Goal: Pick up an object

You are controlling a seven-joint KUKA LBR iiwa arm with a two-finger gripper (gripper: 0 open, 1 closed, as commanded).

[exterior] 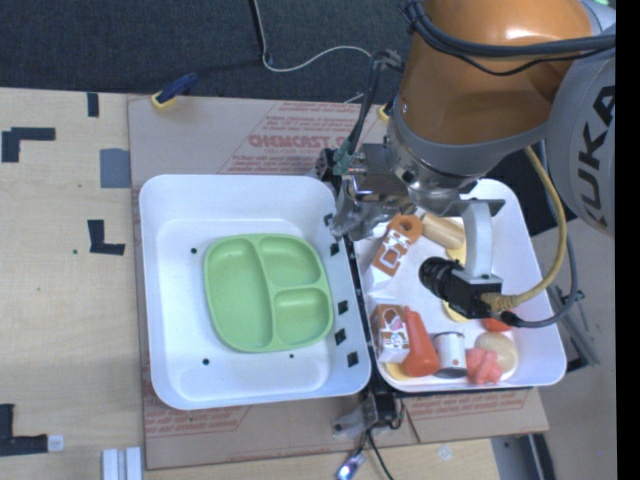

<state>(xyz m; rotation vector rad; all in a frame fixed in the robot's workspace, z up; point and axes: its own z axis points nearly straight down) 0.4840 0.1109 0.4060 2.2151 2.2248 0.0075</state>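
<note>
The arm (500,68) hung over the right bin (535,363), where the toys (400,333) lay crowded at lower right. I could not tell how its jaws stood. It might grab badly and slip.

Wooden bench (60,318), cardboard sheet (250,138), dark floor (150,18)

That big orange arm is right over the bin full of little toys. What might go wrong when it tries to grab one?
The toys in the right bin lie crowded and touching: the small carton rests against the orange piece, so the fingers may catch two things or knock one aside. The arm hangs close over the bin's left wall, which it might bump. The green plate in the left bin seems safely apart.
</note>
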